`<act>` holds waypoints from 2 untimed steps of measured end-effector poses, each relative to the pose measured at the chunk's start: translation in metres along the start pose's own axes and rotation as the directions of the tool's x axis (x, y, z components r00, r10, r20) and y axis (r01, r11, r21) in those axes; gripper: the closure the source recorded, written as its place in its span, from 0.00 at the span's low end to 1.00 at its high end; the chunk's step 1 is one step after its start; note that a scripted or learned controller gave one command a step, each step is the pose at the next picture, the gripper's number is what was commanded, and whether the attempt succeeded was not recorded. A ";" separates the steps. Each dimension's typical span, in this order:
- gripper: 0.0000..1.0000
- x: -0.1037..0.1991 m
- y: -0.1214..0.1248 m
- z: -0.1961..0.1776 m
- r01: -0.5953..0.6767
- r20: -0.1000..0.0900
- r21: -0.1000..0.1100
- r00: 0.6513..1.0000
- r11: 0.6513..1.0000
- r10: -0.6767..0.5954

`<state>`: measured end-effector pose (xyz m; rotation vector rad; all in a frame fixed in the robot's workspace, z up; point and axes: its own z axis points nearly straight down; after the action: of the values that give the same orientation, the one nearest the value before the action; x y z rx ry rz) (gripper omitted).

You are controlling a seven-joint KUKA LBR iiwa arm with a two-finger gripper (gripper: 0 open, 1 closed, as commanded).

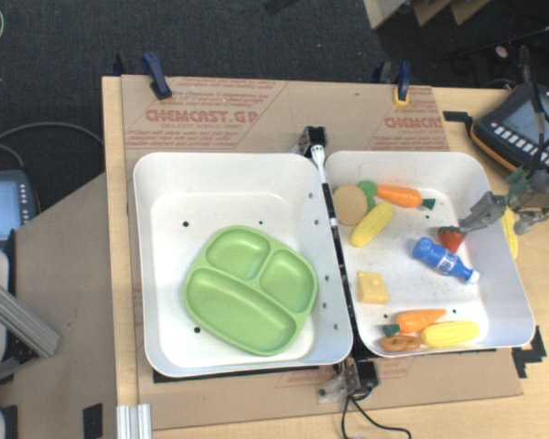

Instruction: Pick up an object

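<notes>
Grey gripper (471, 221) reaches in at the right of the frame; we cannot tell how it is set. Just beside it, in the right bin (494, 176), we see a red object (451, 240) touching a blue bottle (442, 259).

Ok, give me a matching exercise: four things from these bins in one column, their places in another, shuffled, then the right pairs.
Things:
1. green divided plate
2. blue bottle
3. cheese wedge
4. carrot with the green top

Places:
A. middle of the right bin, near its left wall
B. far end of the right bin
C. left bin
D. right bin, just beside the gripper

Pairs: 1-C, 2-D, 3-A, 4-B
</notes>
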<state>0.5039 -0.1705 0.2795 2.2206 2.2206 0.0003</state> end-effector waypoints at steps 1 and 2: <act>0.00 -0.053 0.026 0.153 -0.004 -0.003 0.013 1.000 1.000 0.004; 0.00 0.004 0.097 0.197 0.008 -0.002 -0.004 1.000 1.000 -0.008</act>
<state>0.6012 -0.1665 0.0824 2.2108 2.2287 0.0066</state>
